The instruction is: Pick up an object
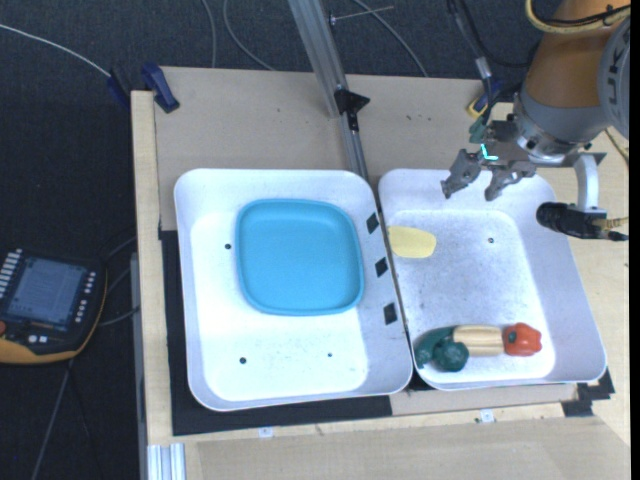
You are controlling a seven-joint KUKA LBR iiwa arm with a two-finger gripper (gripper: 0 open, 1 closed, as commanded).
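My gripper (pixel 477 186) hangs over the far edge of the right bin (pixel 560 268), its two fingers spread apart with nothing between them. A pale yellow piece (pixel 412 242) lies at the right bin's left side, below and left of the gripper. Along the near edge of that bin lie a dark green object (pixel 442 352), a tan cylinder (pixel 478 340) and a red object (pixel 521 339) in a row. A blue square plate (pixel 300 256) sits in the left bin (pixel 200 268).
A slanted metal pole (pixel 325 53) rises from the divide between the bins at the back. A handheld controller (pixel 45 303) lies on the floor at far left. Cables run over the dark floor behind the bench.
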